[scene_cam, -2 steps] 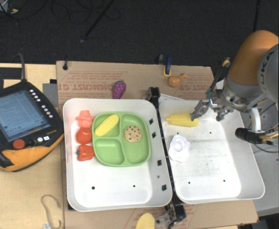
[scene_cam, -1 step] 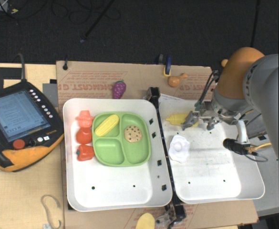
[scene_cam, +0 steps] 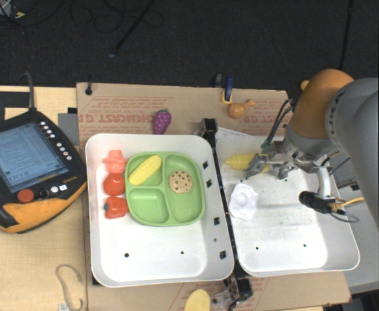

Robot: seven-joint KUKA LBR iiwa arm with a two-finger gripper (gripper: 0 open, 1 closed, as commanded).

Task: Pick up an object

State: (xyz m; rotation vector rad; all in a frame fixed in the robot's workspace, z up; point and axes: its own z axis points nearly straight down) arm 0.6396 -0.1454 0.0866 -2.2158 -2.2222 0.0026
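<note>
In the right bin (scene_cam: 306,251), a yellow toy (scene_cam: 239,162) lies near the back left corner and a white crumpled object (scene_cam: 242,200) rests just in front of it. My gripper (scene_cam: 267,166) hangs low over the bin's back, immediately right of the yellow toy and close to touching it. The arm's grey body and orange band (scene_cam: 325,102) rise behind it. In the left bin (scene_cam: 150,258) sits a green divided plate (scene_cam: 153,207) carrying a yellow corn cob (scene_cam: 144,169) and a round cookie (scene_cam: 180,182). Three red and pink toys (scene_cam: 114,184) line up left of the plate.
A purple grape bunch (scene_cam: 162,120) and an orange toy (scene_cam: 240,108) lie on the cardboard behind the bins. A yellow lemon-like toy (scene_cam: 197,299) sits at the front edge. A teach pendant (scene_cam: 24,167) rests on the bench to the left. A black divider (scene_cam: 218,199) separates the bins.
</note>
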